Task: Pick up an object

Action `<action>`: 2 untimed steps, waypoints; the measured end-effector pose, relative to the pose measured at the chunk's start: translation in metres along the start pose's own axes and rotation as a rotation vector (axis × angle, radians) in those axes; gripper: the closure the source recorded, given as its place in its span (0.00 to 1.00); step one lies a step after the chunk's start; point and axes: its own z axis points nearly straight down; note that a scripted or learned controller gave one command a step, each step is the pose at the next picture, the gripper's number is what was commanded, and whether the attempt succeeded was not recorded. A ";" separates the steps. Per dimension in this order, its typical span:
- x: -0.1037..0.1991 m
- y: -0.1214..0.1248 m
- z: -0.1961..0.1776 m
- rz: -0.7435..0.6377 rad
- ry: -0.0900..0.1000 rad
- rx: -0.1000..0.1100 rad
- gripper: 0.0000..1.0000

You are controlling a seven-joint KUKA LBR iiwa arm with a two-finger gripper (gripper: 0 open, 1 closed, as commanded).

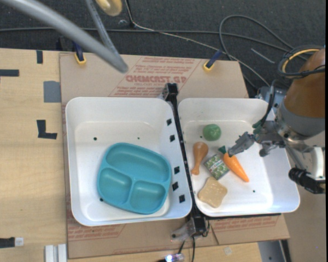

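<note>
Where cardboard (153, 75) reads "CHEMCAST GP", bins (76, 146) sit.

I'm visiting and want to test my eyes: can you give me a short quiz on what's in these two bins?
1. True or false: the teal tray lies in the right bin.
2. Which item lies nearest the gripper? A) green ball B) carrot C) cracker
3. Fill in: the tray has ___ compartments.

Key: 1. False, it lies in the left bin. 2. B, the gripper hovers at the carrot's top end. 3. Three.
</note>
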 end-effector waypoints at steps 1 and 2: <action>0.000 0.002 -0.005 -0.003 -0.002 -0.011 0.00; -0.008 -0.002 0.044 -0.002 -0.002 -0.006 0.00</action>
